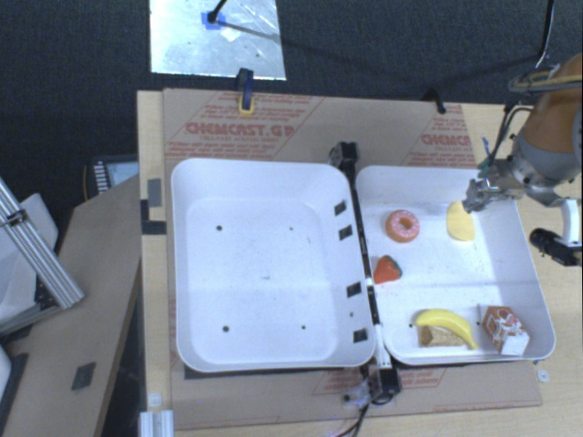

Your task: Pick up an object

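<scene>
The right bin (533, 253) holds a pink frosted doughnut (402, 226), a pale yellow lemon-like piece (461, 223), a red strawberry (387, 269), a yellow banana (447, 323) lying over a brown bread slice (435, 337), and a small red-and-white carton (505, 329). My gripper (477, 196) hangs over the far right part of this bin, just above and to the right of the pale yellow piece. Nothing shows between its fingers.
The left bin (187, 271) sits beside the right one, with a black clip divider (357, 262) between them. Both rest on a cardboard sheet (301, 121). A shiny metal plate (217, 25) lies beyond the bench. An aluminium rail (32, 244) stands at the left.
</scene>
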`<action>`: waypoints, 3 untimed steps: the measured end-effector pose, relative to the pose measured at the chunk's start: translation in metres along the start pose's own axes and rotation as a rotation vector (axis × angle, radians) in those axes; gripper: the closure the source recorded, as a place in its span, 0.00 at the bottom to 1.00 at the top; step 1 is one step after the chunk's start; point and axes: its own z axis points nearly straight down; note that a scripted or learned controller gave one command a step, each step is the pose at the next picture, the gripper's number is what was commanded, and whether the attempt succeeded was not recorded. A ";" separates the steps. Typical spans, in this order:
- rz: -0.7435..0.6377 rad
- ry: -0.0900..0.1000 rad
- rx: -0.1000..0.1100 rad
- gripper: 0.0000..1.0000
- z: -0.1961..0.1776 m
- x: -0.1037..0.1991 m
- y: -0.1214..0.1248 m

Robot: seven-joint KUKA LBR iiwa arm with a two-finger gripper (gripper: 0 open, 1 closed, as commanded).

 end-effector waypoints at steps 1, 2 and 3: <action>0.013 0.007 0.018 1.00 0.059 0.001 0.024; 0.012 0.005 0.014 1.00 0.045 0.000 0.024; 0.008 0.003 0.010 1.00 0.034 0.000 0.026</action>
